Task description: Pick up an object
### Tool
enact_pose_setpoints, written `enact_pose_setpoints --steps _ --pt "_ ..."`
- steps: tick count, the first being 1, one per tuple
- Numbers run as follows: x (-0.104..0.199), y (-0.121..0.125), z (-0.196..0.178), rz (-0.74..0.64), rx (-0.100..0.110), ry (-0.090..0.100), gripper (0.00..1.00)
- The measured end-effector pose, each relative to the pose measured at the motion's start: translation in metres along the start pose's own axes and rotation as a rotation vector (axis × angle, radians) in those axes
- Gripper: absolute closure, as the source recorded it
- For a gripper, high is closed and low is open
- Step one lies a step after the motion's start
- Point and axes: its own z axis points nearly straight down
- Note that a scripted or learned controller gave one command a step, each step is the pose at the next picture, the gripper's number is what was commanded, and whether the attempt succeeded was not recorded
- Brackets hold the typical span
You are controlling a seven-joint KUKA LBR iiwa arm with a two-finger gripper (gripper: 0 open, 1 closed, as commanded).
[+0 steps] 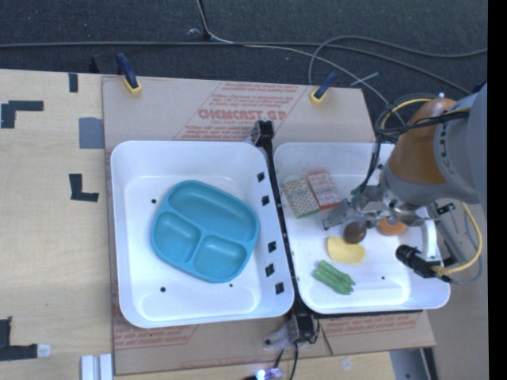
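The gripper (354,218) hangs low in the right bin (412,295), right over a small brown item (354,232); whether it grips it I cannot tell. Touching the brown item below is a yellow piece (346,250), an orange one (390,227) sits just beside, and green pods (333,278) lie near. Two patterned packets (310,192) rest up-left. A blue tray (205,230) fills the left bin (127,180). So crowded, the grasp may nudge neighbours or slip off the rounded item.

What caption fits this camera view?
Robot claw reaching over a small brown object in the right bin; blue plate lies left.
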Motion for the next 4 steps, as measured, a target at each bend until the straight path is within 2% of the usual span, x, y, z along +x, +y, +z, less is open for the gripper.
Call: enact_pose_setpoints --steps 1,3,4 --pt "-0.001 0.001 -0.012 0.0 -0.004 -0.002 1.0" --pt "-0.007 -0.012 -0.108 0.001 -0.003 0.001 1.0" --pt "-0.007 -0.01 -0.161 0.0 -0.005 0.0 1.0"
